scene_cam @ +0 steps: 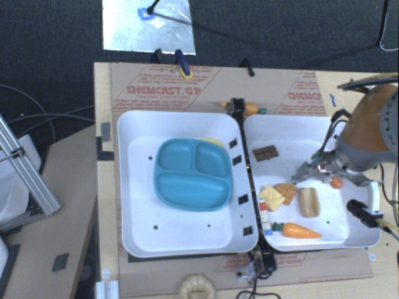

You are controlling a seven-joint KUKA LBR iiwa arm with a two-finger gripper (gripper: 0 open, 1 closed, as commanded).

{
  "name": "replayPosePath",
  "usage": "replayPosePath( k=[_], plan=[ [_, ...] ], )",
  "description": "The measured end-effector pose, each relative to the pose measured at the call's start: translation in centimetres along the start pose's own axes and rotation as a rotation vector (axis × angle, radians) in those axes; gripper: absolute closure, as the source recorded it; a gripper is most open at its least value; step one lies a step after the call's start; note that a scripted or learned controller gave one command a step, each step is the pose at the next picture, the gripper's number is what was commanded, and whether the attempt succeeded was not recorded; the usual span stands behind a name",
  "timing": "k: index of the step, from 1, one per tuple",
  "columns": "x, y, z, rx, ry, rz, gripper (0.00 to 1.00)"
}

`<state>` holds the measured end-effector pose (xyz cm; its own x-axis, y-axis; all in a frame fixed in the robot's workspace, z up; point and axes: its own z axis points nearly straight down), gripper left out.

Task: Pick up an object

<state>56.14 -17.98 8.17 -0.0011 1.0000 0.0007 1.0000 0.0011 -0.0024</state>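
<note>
Here the food toys lie in the right bin (312,126). A brown chocolate bar (265,153) lies flat near the top, by the wall between the bins. Lower down sit a yellow cheese piece (271,197) and a waffle cracker (286,192), touching each other. Just beside them is a tan bread roll (308,202). An orange carrot (301,231) lies near the bottom edge, below the roll. A small red and orange thing (336,182) sits just right of the roll, under my arm, too small for me to name.

My hand (310,169) hangs low over the right bin, above the roll and the cracker, between them and the chocolate bar. I cannot tell how it is set, and I see nothing held in it. My grey arm with its orange band (368,126) comes in from the right.

The left bin (137,229) holds a blue plate (191,173) with three parts. Something yellow (214,141) peeks out behind its top edge. Both bins sit side by side on the bench (206,83), which is covered with brown cardboard.
</note>
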Motion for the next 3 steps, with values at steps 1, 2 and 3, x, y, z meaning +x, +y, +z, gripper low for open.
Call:
replayPosePath(
  k=[1, 2, 3],
  plan=[
    [-0.1, 0.2, -1.3, -0.007, -0.002, 0.0, 1.0],
    [-0.5, 0.7, -7.7, -0.011, -0.003, -0.003, 1.0],
    [-1.0, 0.4, -14.0, -0.011, -0.004, -0.003, 1.0]
  ],
)
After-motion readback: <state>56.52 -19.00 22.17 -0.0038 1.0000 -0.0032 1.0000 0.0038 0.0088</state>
